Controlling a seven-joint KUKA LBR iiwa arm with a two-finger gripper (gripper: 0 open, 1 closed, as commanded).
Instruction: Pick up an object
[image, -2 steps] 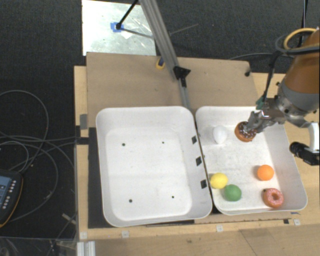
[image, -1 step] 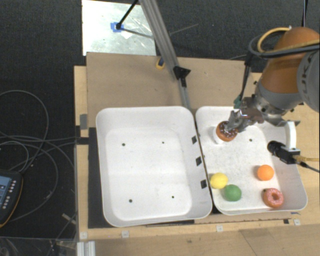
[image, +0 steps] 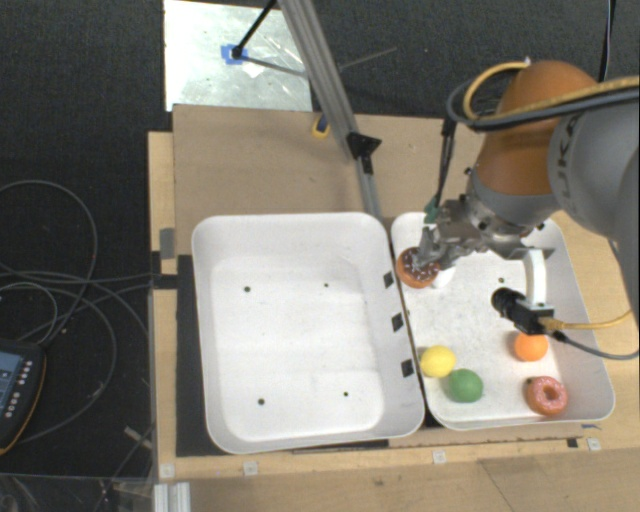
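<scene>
Clearly two doughnuts (image: 416, 268) (image: 546, 395), three balls (image: 437, 361) (image: 463, 385) (image: 530, 347), two bins (image: 230, 240) (image: 590, 380).

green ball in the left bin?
No. The green ball lies in the right bin, beside the yellow ball, near its front edge.

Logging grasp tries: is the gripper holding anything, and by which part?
Cannot be told: the gripper sits right at a brown doughnut, but any grip is unclear.
</scene>
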